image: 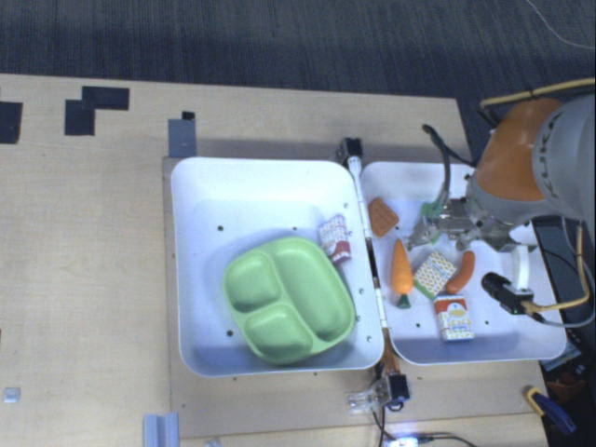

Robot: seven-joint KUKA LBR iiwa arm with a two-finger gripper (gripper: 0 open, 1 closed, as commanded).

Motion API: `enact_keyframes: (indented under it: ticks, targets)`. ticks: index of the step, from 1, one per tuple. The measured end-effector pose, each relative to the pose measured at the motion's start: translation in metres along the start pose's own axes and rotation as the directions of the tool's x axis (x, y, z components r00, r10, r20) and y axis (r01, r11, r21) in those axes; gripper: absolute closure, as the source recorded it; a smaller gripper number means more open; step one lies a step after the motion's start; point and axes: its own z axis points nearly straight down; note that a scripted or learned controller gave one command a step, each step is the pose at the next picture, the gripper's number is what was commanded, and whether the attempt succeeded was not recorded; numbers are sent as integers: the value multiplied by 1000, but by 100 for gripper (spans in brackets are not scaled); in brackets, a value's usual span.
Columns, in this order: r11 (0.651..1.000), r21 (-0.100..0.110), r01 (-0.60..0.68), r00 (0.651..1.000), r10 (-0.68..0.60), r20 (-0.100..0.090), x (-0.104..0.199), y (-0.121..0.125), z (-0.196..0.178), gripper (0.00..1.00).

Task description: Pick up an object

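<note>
Carrot (400, 268) lies in my right bin (521, 347), its long axis running near to far, just left of the checkered packet (434, 274). My tool (445, 223) hangs just up and right of that packet; its grip I cannot tell.

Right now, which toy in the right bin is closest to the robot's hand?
The checkered cracker packet. It lies just below the gripper, between the carrot and the sausage. The red juice box lies farther toward the bin's front.
</note>
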Motion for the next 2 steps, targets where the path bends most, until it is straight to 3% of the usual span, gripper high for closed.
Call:
enact_keyframes:
  ticks: [1, 2]
  targets:
    - [1000, -1, -4, 1000, 4, 2, 30, -40, 10, 0]
    - [1000, -5, -3, 1000, 3, 2, 31, -38, -1, 100]
